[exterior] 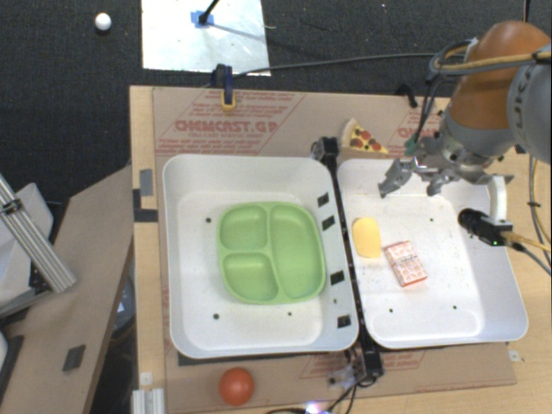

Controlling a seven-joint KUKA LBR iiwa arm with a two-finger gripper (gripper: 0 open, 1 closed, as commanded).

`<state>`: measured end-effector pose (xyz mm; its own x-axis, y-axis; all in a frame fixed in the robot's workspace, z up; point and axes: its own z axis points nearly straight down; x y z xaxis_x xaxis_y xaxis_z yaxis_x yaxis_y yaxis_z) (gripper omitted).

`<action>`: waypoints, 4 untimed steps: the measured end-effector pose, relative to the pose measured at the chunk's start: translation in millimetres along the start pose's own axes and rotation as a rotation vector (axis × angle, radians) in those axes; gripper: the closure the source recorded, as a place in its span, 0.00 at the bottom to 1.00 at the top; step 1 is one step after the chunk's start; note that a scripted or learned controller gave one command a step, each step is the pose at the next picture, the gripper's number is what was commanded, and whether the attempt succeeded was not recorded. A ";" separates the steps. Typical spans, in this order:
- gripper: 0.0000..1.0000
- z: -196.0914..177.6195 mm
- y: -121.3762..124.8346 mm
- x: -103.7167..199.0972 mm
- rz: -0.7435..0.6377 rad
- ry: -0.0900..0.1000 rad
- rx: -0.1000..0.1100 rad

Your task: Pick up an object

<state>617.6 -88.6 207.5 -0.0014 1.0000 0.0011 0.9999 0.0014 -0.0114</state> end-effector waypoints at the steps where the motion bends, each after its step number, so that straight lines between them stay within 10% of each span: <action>1: 0.00 -7.7 2.6 0.2 -0.002 -0.001 -0.013; 4: 0.00 123.9 -3.5 3.8 0.001 -0.001 -0.011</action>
